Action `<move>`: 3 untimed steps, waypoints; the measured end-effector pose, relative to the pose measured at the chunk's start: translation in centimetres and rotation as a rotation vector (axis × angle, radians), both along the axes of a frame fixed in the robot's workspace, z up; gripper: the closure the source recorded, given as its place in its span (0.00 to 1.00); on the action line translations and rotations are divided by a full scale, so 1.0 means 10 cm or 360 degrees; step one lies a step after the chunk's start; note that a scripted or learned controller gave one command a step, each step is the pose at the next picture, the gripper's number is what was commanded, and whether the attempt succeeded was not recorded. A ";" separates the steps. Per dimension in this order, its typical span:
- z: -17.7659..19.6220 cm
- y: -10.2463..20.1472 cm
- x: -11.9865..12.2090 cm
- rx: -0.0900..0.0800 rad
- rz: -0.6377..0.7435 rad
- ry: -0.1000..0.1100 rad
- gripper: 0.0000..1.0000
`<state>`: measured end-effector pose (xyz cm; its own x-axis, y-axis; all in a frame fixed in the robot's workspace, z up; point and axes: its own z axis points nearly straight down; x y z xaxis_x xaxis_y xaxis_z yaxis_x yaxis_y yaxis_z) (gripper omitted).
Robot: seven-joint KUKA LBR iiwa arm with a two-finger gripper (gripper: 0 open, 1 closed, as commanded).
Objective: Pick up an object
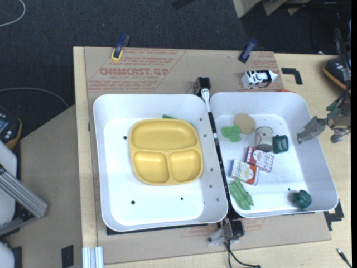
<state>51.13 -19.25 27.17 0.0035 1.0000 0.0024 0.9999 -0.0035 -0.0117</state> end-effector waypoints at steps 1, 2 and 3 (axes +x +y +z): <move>0.07 0.01 0.02 -0.0005 0.0006 -0.0020 0.00; -0.48 -0.09 0.01 0.0000 0.0003 -0.0009 0.00; -1.10 -0.05 0.06 0.0002 0.0006 -0.0007 0.00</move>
